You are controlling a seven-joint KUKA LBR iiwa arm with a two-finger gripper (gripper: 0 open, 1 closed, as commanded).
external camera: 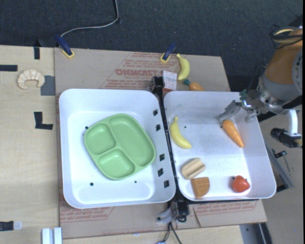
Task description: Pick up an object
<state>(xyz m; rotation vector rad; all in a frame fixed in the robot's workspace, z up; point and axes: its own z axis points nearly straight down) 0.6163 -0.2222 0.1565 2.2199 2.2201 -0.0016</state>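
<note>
Now my tool [234,111], jaws apart, hangs just above the carrot [233,132]; closing off-centre could roll it away.

An orange carrot [233,131] lies slantwise near the right bin's [213,99] far corner.
</note>
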